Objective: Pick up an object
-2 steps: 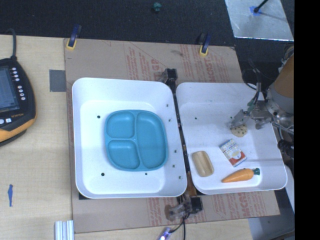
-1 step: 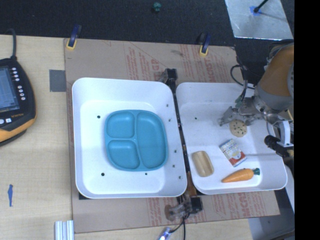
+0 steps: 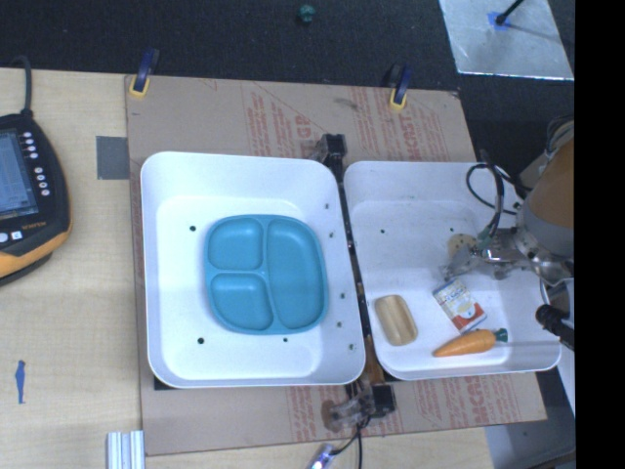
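Note:
The right white bin [image 3: 400, 213] holds three things. A tan, bread-like oval [image 3: 395, 319] lies near its front left. A small white and red packet [image 3: 460, 305] lies right of it, and an orange toy carrot [image 3: 467, 342] with a green tip rests by the front wall. My gripper [image 3: 467, 260] reaches in from the right, low over the bin floor, just behind the packet. Nothing shows held in it.
The left white bin [image 3: 176, 223] holds a blue divided plate [image 3: 266, 272]. A black cable [image 3: 485, 186] loops above the wrist. A teach pendant [image 3: 24, 198] lies at the bench's left edge. Blue clamps [image 3: 144, 71] pin the cardboard at the back.

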You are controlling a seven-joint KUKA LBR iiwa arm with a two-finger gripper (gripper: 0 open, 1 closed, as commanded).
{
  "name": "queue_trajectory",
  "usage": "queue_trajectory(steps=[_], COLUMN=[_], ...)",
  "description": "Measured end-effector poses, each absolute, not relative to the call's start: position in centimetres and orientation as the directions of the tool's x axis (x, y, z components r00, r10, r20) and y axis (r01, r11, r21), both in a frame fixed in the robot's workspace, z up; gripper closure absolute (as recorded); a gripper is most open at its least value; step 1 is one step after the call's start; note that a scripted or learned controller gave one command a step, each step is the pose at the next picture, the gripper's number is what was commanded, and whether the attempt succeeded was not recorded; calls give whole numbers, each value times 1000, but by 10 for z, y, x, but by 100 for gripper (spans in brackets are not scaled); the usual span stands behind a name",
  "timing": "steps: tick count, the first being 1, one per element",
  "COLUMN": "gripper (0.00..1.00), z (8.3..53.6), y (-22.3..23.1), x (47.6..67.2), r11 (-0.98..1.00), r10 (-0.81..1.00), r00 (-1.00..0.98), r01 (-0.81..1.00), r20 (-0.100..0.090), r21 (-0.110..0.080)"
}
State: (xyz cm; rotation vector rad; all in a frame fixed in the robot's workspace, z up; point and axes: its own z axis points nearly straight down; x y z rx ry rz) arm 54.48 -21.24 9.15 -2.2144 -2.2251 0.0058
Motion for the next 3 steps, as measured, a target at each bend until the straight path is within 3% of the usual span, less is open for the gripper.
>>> queue_trajectory(steps=[1, 2, 3], gripper=[0, 0, 0], z=[92, 92, 92], y=[-201, -212, -212], x=[609, 560, 599], r11=[3, 4, 3], r10=[1000, 1000, 1000], r00=[-3, -4, -3], r01=[1000, 1000, 1000], r20=[1, -1, 1], r21=[-1, -4, -1])
